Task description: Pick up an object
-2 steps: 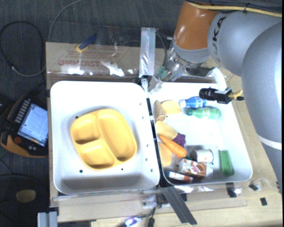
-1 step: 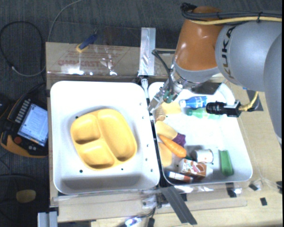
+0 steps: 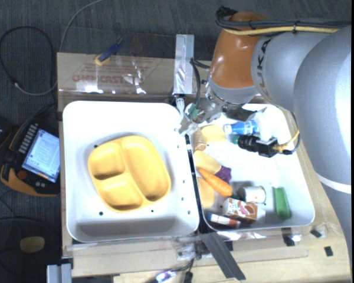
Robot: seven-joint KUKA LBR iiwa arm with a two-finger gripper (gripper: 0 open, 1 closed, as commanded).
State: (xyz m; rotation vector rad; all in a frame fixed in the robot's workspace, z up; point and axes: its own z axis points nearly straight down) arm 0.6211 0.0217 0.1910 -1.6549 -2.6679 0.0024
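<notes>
Objects lie piled in the right bin (image 3: 301, 187): a carrot (image 3: 215, 183), a green block (image 3: 281, 200), a small carton (image 3: 241, 209). At the pile's 11 o'clock the gripper (image 3: 194, 115) hangs over the bin's corner; whether the jaws are open, I cannot tell. The left bin (image 3: 76, 158) has a yellow tray (image 3: 128, 171).

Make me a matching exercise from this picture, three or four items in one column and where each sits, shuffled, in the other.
Items:
1. yellow divided tray
2. green block
3. carrot
4. gripper

Places:
A. right bin, near its right wall
B. left bin
C. over the divider between the bins, far end
D. right bin, near the divider

Pairs: 1-B, 2-A, 3-D, 4-C
</notes>
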